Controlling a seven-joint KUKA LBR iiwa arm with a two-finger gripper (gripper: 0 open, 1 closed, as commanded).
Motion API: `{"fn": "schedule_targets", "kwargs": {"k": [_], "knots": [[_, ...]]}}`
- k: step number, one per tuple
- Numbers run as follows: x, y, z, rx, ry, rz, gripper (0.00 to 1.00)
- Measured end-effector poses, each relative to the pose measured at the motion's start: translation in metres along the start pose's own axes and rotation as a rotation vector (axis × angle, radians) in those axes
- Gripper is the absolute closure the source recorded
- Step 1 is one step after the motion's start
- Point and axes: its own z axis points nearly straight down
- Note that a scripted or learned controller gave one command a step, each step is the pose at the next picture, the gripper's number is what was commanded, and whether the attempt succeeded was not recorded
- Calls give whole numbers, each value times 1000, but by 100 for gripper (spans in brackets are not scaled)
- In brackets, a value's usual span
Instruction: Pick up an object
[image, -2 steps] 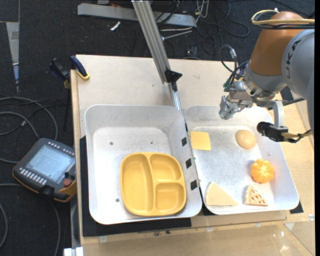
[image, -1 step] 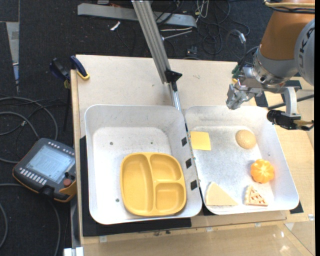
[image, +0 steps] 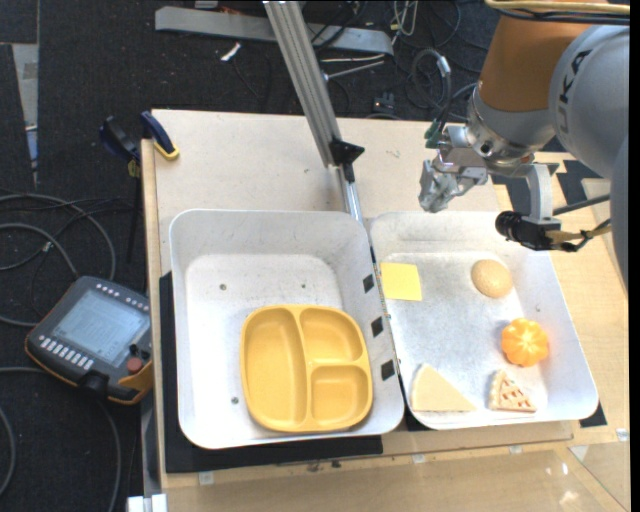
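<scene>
egg (image: 490, 278): lying below-right of pincer (image: 436, 198)
pincer: hovering; grip state unclear, cannot tell
risk: egg rolling away on contact

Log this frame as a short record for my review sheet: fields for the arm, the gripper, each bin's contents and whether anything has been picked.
arm: grey arm with orange band, reaching in from the right
gripper: gripper above the far edge of the right bin, nothing seen between its fingers
left bin: yellow divided tray
right bin: yellow square, beige egg-shaped item, orange fruit, pale wedge, waffle-pattern wedge
picked: nothing yet; all items lie in the bins
</scene>
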Motion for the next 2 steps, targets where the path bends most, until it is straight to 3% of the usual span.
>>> {"fn": "schedule_targets", "kwargs": {"k": [2], "knots": [[115,4,23,4,1,-2,100]]}}
